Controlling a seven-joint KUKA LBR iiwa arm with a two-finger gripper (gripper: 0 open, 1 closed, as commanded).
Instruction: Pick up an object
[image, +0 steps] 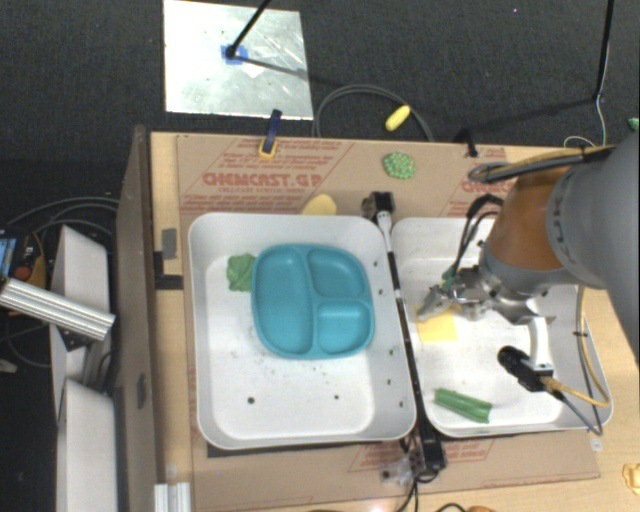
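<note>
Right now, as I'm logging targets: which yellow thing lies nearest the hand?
The flat yellow block in the right-hand bin, beside the hand; the pale yellow piece lies outside the bins, farther off.

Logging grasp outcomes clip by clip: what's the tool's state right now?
Tool: cannot be told from this view; it is over the right bin, close above a yellow piece.

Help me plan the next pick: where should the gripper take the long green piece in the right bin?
Take the green piece at its middle, across its narrow width, coming from above. It lies flat, long and slim, with nothing touching its long sides, so a pinch should fit.
</note>
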